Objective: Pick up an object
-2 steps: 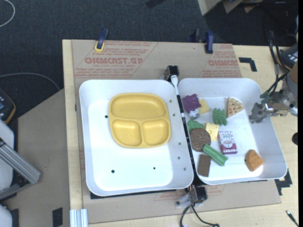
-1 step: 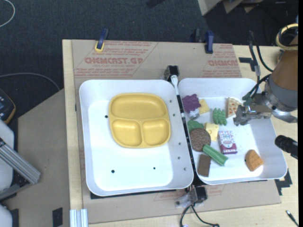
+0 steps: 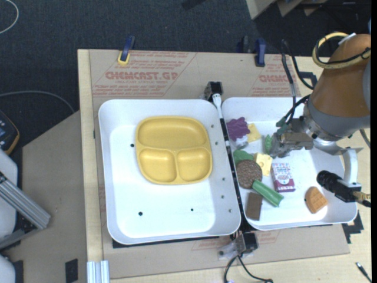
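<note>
Though plainly low over the crowded right bin [image 3: 347, 217], near the right edge of the surface, cannot tell the gripper [image 3: 281, 144] state, spread or closed; hidden under its own dark body. Hovers just beside a small green piece [image 3: 268, 143], with a yellow wedge [image 3: 264, 161] and a pink-and-white carton [image 3: 283, 177] just in front. Nothing visibly in its grasp.

Candidates for picking up, packed close in that bin: purple toy grapes [image 3: 237, 127], round brown cookie [image 3: 248, 171], long green vegetable [image 3: 268, 193], brown bar [image 3: 254, 206], several touching. Orange waffle [image 3: 316, 200] set apart, toward the front right corner. Yellow divided plate [image 3: 174, 148] alone in the left bin [image 3: 112, 175].

Likely trouble: closing on two neighbours at once, or nudging one aside and gripping nothing, because of the tight packing. Also possible: slipping off the flat cookie or wedge, lying too low against the bin floor for a firm pinch.
</note>
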`<control>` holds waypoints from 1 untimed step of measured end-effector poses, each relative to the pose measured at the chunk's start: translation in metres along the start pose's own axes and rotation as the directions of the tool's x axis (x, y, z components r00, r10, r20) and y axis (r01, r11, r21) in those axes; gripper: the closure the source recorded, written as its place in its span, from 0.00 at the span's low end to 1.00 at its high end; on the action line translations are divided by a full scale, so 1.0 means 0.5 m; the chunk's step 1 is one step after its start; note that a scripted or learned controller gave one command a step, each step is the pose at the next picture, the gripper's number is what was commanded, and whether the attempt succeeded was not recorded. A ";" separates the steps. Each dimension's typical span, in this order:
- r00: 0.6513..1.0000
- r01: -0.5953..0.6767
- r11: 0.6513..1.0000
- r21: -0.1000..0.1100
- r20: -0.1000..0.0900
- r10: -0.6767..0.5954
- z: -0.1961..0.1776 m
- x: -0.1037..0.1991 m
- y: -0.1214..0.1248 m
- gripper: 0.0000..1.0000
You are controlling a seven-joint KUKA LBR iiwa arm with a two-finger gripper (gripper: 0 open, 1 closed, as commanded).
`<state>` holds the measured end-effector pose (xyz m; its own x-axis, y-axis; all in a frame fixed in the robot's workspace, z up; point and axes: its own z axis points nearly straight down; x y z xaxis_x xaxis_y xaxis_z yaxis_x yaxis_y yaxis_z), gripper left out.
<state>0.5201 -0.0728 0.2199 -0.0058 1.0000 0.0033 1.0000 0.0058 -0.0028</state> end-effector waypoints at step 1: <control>1.000 0.000 1.000 -0.005 0.002 0.000 -0.016 0.092 0.014 1.00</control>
<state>0.5270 -0.0267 0.2280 -0.0061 1.0000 0.0016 1.0000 0.0061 0.0025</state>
